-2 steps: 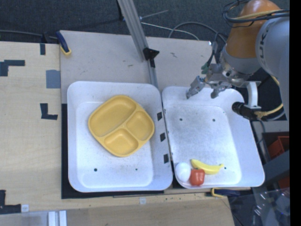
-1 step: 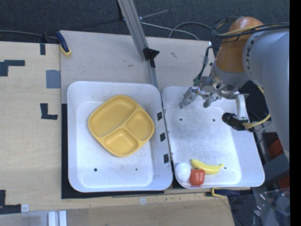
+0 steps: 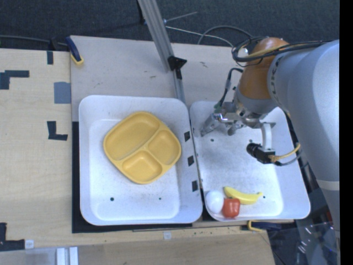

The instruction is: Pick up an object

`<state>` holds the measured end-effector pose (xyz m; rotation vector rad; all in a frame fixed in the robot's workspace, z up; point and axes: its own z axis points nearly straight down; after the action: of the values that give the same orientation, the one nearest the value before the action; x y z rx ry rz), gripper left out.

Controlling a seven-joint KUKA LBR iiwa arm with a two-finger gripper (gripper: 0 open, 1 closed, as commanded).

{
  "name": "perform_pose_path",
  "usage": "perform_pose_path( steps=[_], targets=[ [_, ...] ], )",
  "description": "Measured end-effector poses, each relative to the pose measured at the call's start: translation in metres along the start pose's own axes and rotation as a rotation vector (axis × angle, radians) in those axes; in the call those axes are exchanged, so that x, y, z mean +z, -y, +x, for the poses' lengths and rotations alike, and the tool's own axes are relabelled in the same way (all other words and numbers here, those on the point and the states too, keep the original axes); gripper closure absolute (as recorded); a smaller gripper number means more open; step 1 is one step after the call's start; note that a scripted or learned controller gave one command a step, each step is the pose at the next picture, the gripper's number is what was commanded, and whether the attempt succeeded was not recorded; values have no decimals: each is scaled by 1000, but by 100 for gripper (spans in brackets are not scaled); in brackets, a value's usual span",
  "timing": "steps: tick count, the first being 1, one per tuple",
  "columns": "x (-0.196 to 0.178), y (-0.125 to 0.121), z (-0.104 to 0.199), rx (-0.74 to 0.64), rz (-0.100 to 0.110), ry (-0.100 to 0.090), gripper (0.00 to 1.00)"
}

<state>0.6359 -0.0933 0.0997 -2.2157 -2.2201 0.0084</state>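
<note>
Though I cannot tell the tool's (image 3: 220, 120) opening, the banana (image 3: 242, 195) lies well below it, by the bin's near wall. It looks light, smooth and curved; its middle seems best to pinch.

We see a pale wooden bench (image 3: 33, 148) below dark carpet (image 3: 66, 10), a metal pole (image 3: 157, 29) slanting from the top.

Arm link: broad, smooth, pale grey rounded casing (image 3: 314, 109)
Wrist band: glossy orange rounded section (image 3: 258, 76)
Cables: thin black loops (image 3: 242, 51) over the orange part
End effector: small grey metal assembly (image 3: 223, 120)
Side fitting: black plug on yellow-black lead (image 3: 262, 152)
</note>
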Motion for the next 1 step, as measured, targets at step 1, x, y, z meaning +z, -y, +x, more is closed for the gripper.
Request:
perform_pose_path(
  steps=[1],
  targets=[
    [-14, -1, 0, -1, -5, 0, 100]
  ],
)
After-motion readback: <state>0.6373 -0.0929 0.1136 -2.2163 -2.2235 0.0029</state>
